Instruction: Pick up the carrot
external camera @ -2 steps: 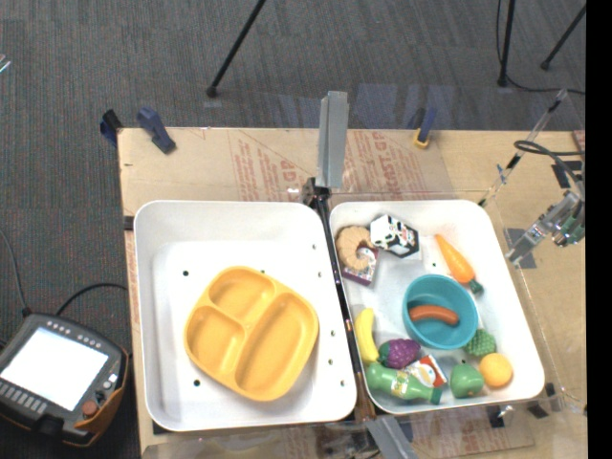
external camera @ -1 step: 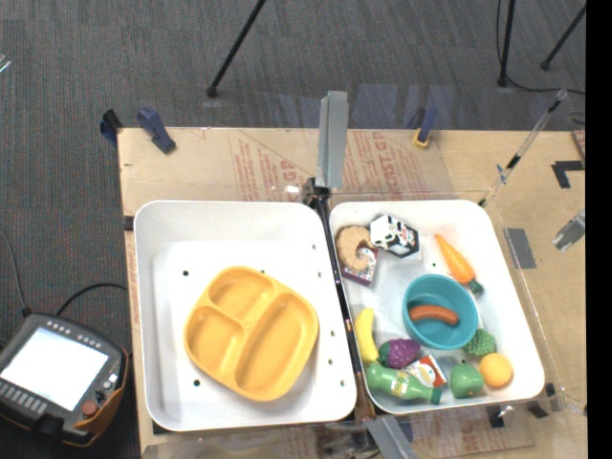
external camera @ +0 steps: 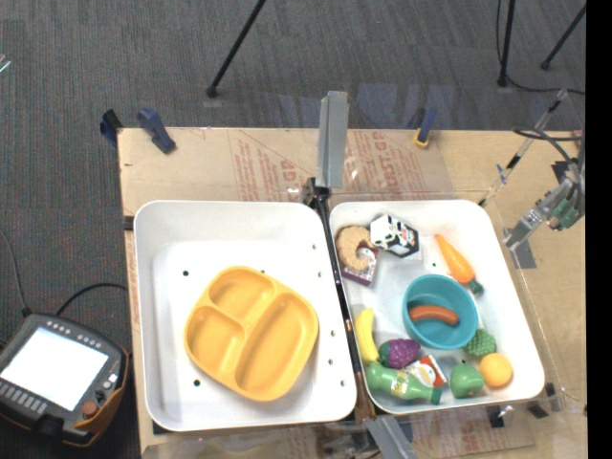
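Sitting in the left bin (external camera: 153, 256), the yellow tray (external camera: 251, 332) is clear of the job. The right bin (external camera: 497, 232) crowds toys around a teal bowl (external camera: 439, 312) holding a sausage (external camera: 434, 313); the carrot (external camera: 455, 259) lies slantwise just above the bowl, near the right wall, open from above. At the frame's right edge, the gripper (external camera: 545, 213) hangs outside the bin, touching nothing; I cannot tell its opening.

The plywood bench (external camera: 239, 165) carries two white bins: the left bin (external camera: 153, 304), and touching its right edge, the right bin (external camera: 507, 285).
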Motion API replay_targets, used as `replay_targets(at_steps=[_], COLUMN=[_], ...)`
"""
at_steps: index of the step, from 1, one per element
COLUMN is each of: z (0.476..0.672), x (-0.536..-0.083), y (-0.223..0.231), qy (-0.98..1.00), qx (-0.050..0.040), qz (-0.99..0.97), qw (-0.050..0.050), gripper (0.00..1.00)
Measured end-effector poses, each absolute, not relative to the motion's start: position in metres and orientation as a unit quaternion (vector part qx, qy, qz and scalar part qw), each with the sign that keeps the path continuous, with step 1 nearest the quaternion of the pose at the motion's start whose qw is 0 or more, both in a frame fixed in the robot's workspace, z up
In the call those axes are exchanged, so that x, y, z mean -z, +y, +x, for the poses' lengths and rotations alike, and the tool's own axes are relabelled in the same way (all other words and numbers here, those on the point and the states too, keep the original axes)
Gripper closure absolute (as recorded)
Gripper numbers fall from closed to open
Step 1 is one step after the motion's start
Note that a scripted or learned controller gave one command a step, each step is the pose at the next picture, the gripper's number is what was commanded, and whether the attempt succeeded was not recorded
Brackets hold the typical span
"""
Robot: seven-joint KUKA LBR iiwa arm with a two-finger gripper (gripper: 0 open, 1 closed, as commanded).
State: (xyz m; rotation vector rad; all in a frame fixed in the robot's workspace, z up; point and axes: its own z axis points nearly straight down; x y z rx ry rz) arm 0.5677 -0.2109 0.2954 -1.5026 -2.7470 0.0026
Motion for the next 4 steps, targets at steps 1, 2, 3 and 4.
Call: replay_targets(at_steps=[1,2,3,4], z=[0.52,0.477,0.528,0.513], x=[-0.415,-0.368,-0.316,-0.395], y=[-0.211,-0.212,-0.208,-0.212], qy=[-0.856,-0.884,-0.9,-0.913], qx=[0.0014,-0.0003,-0.0002,0.0003], qz=[-0.516,-0.468,-0.435,-0.407], qw=[-0.007,0.001,0.003,-0.004], gripper=[1.0,1.0,1.0,1.0])
